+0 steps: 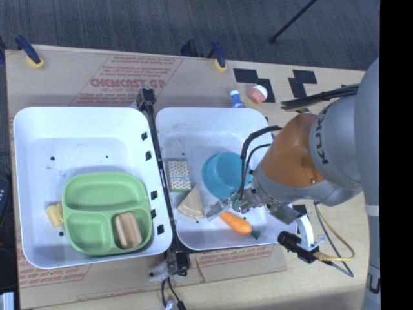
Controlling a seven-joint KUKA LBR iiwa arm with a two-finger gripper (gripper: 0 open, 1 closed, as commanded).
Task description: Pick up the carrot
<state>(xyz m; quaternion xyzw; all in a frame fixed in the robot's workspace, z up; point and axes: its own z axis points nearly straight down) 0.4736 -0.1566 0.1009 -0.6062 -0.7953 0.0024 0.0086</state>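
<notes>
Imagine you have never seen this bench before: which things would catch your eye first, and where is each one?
The big grey arm with its orange band reaches in from the right over the right bin. Just below its gripper an orange carrot lies near that bin's front wall, beside a blue cup. In the left bin sits a green divided plate with a hot dog in one compartment.

The 2 bins (pixel 39 124) are white; the left holds a light green divided tray (pixel 90 202) with a tan-pink piece (pixel 127 230) in it and a pale yellow piece (pixel 54 215) beside it. The carrot (pixel 236 223) is orange (dark green tip), near a blue cup (pixel 222 173) and a green-checked sponge (pixel 179 175)
</notes>
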